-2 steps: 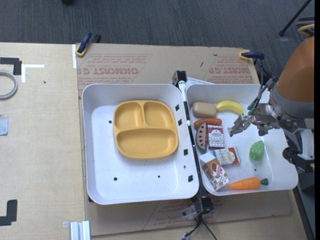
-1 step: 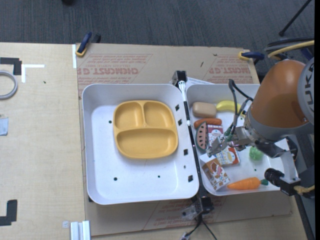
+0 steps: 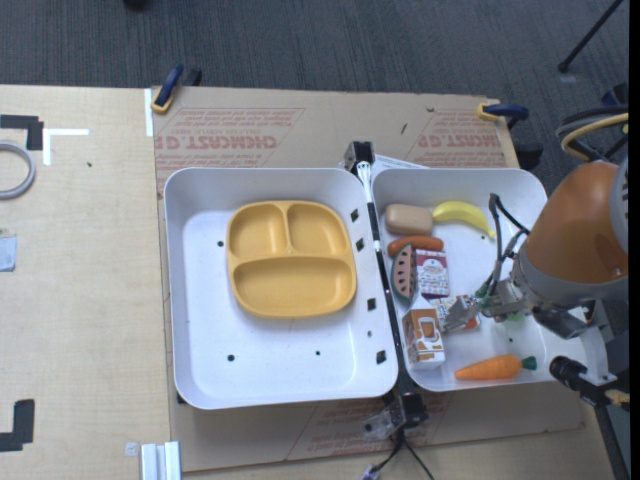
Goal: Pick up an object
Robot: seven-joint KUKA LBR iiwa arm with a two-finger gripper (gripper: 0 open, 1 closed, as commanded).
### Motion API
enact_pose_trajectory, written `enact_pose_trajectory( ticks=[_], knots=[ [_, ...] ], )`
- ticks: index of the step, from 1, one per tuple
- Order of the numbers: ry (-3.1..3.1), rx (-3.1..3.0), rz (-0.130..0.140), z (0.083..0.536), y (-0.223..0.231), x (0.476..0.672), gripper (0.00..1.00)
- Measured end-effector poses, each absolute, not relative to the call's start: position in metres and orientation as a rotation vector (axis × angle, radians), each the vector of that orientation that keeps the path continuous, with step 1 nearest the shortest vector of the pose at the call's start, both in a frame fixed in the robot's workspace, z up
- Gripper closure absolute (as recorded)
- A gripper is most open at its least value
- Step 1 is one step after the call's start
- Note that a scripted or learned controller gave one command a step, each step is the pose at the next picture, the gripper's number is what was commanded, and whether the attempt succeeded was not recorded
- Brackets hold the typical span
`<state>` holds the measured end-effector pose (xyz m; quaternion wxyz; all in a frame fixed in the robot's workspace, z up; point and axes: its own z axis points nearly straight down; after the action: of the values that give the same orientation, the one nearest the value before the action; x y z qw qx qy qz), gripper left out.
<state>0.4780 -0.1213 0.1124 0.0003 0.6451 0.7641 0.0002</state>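
The right bin [image 3: 522,190] holds several toy foods: a tan bread roll [image 3: 408,217], a yellow banana [image 3: 462,214], a red sausage [image 3: 415,244], a watermelon slice [image 3: 403,272], a red-and-white carton [image 3: 432,273], an orange juice box [image 3: 424,336] and a carrot [image 3: 490,368]. My gripper [image 3: 463,314] is low in this bin, just right of the juice box and below the red carton, above the carrot. I see nothing clearly held in it. The arm's orange band [image 3: 580,233] covers the bin's right side.
The left bin [image 3: 200,298] holds a yellow divided plate [image 3: 291,258]. A black clip [image 3: 358,154] and the shared wall separate the bins. Cardboard lies under both bins. Cables run along the right edge and below the bins.
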Motion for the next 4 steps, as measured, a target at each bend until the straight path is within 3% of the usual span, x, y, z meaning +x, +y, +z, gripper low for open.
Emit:
enact_pose_trajectory(
  ticks=[1, 2, 3, 4],
  knots=[
    [2.485, 1.922, 0.0, 0.092, -0.102, 0.553, 0.0],
    [2.547, 1.816, 0.01, 0.095, -0.109, 0.509, 0.0],
    [2.545, 1.818, 0.01, 0.104, -0.11, 0.509, 1.0],
    [2.588, 1.779, 0.0, 0.23, -0.042, 0.495, 1.0]
  ],
)
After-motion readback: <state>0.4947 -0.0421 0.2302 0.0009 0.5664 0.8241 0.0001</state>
